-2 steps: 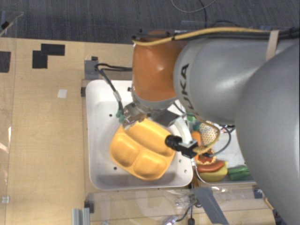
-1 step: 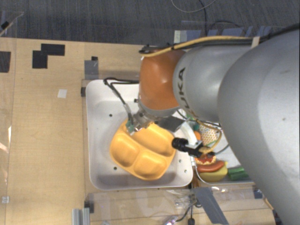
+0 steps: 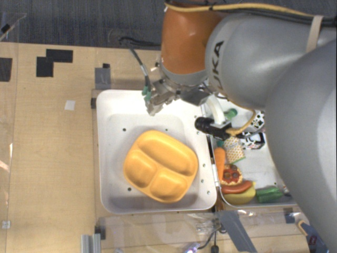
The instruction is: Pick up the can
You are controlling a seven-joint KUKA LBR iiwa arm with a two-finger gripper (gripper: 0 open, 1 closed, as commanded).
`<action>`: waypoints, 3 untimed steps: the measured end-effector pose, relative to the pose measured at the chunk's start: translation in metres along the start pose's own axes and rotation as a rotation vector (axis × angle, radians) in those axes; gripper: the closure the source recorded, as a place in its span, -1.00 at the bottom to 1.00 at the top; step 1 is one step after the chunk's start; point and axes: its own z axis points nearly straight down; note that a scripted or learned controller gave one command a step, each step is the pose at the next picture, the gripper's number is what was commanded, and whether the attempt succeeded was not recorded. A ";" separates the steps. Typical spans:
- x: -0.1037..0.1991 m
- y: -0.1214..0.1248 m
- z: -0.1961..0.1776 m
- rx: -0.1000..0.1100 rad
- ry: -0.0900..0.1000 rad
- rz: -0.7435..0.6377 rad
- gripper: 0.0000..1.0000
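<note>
Crowding the right bin (image 3: 274, 165): carrot (image 3: 219, 159), toys; jaws (image 3: 152, 103) state unclear, over yellow tray (image 3: 160, 165).

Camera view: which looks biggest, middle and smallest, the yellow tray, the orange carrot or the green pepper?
1. Yellow plastic three-compartment tray, clearly largest.
2. Orange toy carrot and green toy pepper look about alike; both are partly hidden, so I won't rank them.

A robotics lab: KUKA arm (image 3: 253, 62) over white bins (image 3: 110, 157) on a wooden bench (image 3: 47, 157)
</note>
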 end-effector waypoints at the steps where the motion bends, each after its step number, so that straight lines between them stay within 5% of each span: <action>1: -0.035 -0.087 0.146 -0.010 -0.003 -0.036 1.00; 2: -0.007 -0.087 -0.005 0.001 0.000 0.205 1.00; 3: -0.020 -0.103 0.111 0.006 0.002 0.033 1.00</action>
